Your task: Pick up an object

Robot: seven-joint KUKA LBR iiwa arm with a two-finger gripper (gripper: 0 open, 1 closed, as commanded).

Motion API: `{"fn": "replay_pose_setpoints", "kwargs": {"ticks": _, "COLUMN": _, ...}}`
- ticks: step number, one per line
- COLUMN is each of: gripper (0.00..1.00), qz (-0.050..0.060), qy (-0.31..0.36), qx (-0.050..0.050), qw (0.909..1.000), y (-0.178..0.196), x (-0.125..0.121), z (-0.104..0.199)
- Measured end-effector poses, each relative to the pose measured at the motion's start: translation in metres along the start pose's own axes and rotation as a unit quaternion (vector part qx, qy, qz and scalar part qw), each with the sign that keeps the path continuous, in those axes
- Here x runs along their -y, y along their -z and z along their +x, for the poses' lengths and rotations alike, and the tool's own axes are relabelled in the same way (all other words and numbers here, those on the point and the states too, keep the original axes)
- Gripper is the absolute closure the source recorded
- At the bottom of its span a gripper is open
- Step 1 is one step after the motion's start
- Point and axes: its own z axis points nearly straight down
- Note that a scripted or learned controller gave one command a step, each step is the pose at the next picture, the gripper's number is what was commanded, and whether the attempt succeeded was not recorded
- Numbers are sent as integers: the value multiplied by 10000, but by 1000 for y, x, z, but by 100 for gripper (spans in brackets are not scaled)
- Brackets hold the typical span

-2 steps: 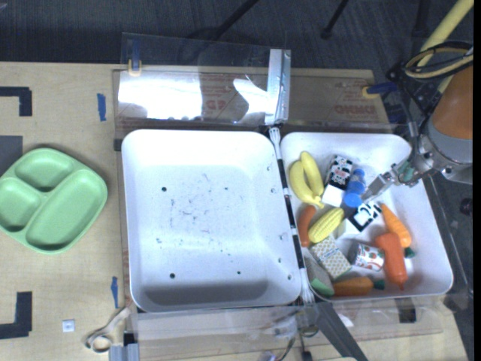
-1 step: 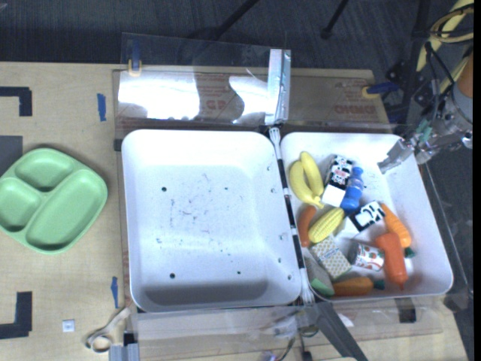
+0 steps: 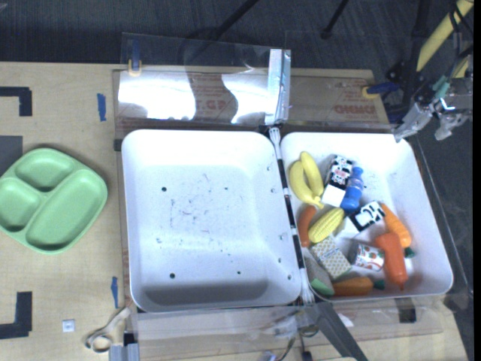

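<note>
The right bin (image 3: 428, 201) holds a pile of toy items. Among them are two yellow bananas (image 3: 304, 177), a blue bottle (image 3: 352, 190), two black-and-white blocks (image 3: 368, 215), an orange carrot (image 3: 391, 260) and a checkered block (image 3: 331, 259). A second carrot (image 3: 352, 285) lies by the bin's near wall. My gripper (image 3: 425, 128) hangs at the upper right, above and just beyond the bin's far right corner. It is open with nothing between its fingers and stands well apart from the pile.
The left bin (image 3: 203, 216) sits beside the right one, and their rims meet at the middle. A green divided plate (image 3: 49, 198) rests on the bench at far left. A clear plastic panel (image 3: 203, 89) stands behind the left bin.
</note>
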Motion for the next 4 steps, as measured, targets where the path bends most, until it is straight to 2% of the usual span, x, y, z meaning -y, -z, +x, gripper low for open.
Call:
{"fn": "replay_pose_setpoints", "kwargs": {"ticks": 1, "gripper": 0, "qz": 8, "qy": -338, "qx": -7, "qw": 9994, "y": -127, "x": 34, "z": -7}}
{"fn": "replay_pose_setpoints", "kwargs": {"ticks": 2, "gripper": 0, "qz": 0, "qy": -289, "qx": -2, "qw": 9996, "y": -107, "x": -12, "z": -4}}
{"fn": "replay_pose_setpoints", "kwargs": {"ticks": 3, "gripper": 0, "qz": 10, "qy": -771, "qx": -4, "qw": 9970, "y": -116, "x": 61, "z": -26}}
{"fn": "replay_pose_setpoints", "kwargs": {"ticks": 4, "gripper": 0, "qz": -74, "qy": -1070, "qx": -31, "qw": 9942, "y": -208, "x": 60, "z": -30}}
